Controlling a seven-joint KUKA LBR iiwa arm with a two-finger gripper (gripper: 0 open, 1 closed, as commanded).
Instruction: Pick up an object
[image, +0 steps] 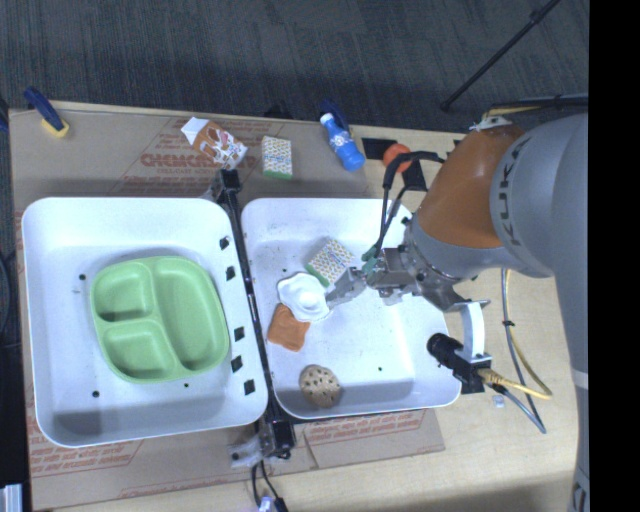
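Note:
The right bin holds several objects. A white cup-like piece lies near its middle left, with an orange block just below it and a green-and-white checkered packet just above it. A brown speckled ball rests by the front wall. My gripper reaches in from the right and hangs low between the checkered packet and the white piece, its tip right at the white piece's right edge. Whether it touches either one is unclear. I see nothing held in it.
The left bin contains a green divided plate. Behind the bins on the bench lie a snack packet, a small green box, a blue bottle and a blue clip. The arm's body covers the right bin's right side.

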